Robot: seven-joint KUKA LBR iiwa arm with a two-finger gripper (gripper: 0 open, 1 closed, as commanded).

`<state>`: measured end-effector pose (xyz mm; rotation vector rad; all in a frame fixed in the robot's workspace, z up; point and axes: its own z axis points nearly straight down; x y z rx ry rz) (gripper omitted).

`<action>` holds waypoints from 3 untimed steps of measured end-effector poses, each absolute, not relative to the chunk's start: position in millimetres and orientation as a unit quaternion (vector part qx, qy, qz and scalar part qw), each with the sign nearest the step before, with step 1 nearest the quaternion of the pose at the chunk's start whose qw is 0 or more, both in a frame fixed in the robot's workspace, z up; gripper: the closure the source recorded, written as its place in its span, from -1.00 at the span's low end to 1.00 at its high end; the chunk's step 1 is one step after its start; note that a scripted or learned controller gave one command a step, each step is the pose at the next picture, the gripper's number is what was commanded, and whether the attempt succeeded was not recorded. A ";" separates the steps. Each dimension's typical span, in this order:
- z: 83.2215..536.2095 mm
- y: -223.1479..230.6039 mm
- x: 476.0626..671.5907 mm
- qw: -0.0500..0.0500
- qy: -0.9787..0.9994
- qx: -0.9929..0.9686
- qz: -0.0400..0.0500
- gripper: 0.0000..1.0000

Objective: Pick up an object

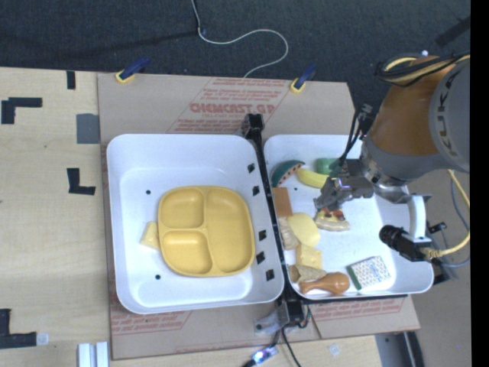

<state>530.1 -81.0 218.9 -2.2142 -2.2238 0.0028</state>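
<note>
The grey arm with the orange band (416, 121) reaches in from the right over the right shallow white bin (397, 281). Its dark two-finger tool (333, 199) hangs just above a small flat pizza-slice toy (332, 221), apparently touching its top edge; whether the tool is open or closed cannot be told from this slanted view.

Near the tool in the same bin lie a yellow plastic banana (311, 177), a watermelon-slice toy (284, 171), a small green piece (327, 164), a pale yellow lumpy toy (302, 228), a brown drumstick-shaped toy (325, 284) and a small patterned grey card-like item (368, 272).

The left shallow white bin (134, 159) carries a yellow three-compartment plastic tray (205, 230), with a pale yellow wedge (149, 236) tucked against its left edge. Both bins rest on a cardboard sheet (221, 105) on the wooden tabletop (38, 205).
</note>
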 end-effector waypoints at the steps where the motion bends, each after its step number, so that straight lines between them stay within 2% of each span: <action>1: 211.2 -23.8 518.3 0.002 -0.709 -0.705 0.001 1.00; 2: 231.3 26.4 515.8 0.001 -0.709 -0.705 0.000 1.00; 3: 233.6 40.3 509.4 0.001 -0.708 -0.706 0.001 1.00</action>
